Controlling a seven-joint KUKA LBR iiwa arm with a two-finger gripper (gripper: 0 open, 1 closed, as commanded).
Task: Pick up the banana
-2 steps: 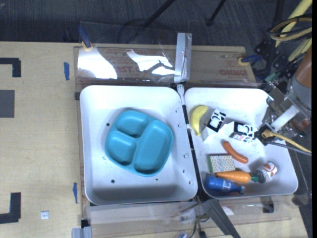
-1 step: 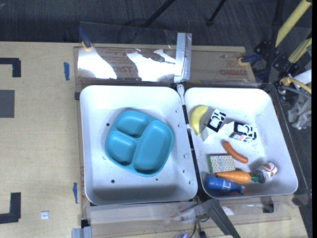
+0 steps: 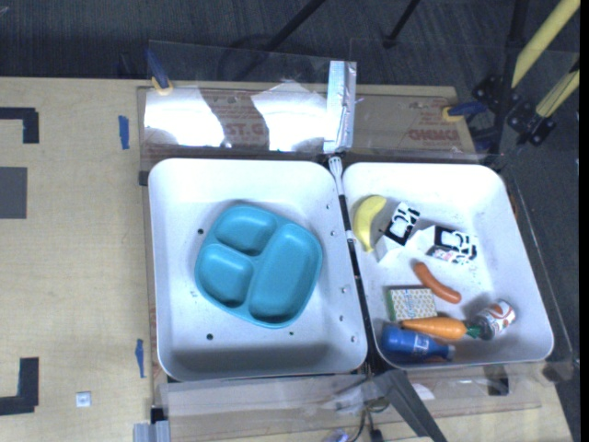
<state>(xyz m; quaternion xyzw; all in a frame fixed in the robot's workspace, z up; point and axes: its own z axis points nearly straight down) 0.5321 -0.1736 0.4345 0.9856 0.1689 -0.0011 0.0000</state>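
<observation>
the banana lies in the right bin, in its far left corner, close against the wall shared with the left bin. its right side touches or overlaps a black-and-white patterned block; a second such block sits further right. toward the near edge of the bin lie a sausage, a small patterned box, a carrot, a blue bottle and a small ball. the left bin carries a blue divided tray. state of the claw: cannot tell. judgement: the grasp is best made from above across the banana's short width, clear of the wall and block. risks: fingers striking the bin wall, or catching the block with the fruit.
</observation>
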